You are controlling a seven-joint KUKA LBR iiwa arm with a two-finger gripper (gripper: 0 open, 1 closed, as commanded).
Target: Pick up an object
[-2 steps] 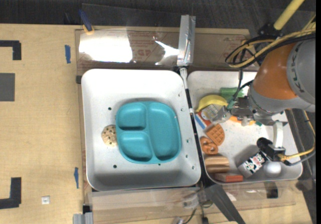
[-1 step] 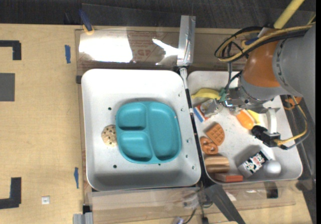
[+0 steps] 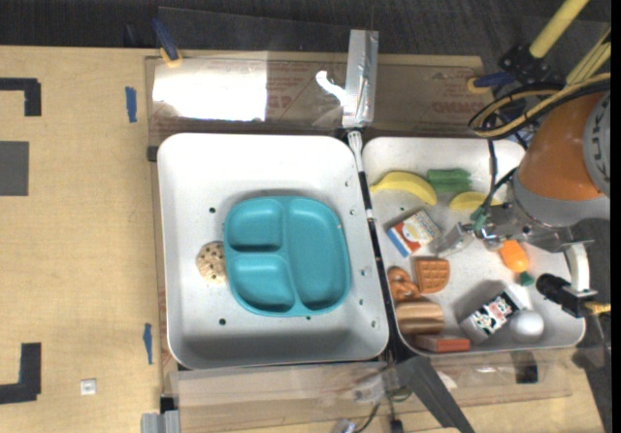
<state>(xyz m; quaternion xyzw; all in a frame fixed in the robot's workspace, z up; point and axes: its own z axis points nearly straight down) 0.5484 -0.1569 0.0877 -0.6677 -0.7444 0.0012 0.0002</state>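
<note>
The right bin (image 3: 495, 157) holds several small items: a banana (image 3: 406, 187), a green piece (image 3: 448, 177), a yellow piece (image 3: 468, 201), a small white and red carton (image 3: 415, 230), a waffle (image 3: 433, 273), a brown pastry (image 3: 399, 283), a brown block (image 3: 419, 316), an orange carrot (image 3: 513, 255), a black and white box (image 3: 491, 315) and a white ball (image 3: 529, 325). My gripper (image 3: 458, 233) hangs low over the middle of this bin, between the carton and the carrot, just below the yellow piece. Nothing is visibly held.
The left bin (image 3: 184, 179) holds a teal divided plate (image 3: 288, 251) with a cookie (image 3: 212, 261) at its left side. The arm's orange band (image 3: 566, 161) covers the right bin's right edge. A clear panel (image 3: 252, 82) stands behind the bins.
</note>
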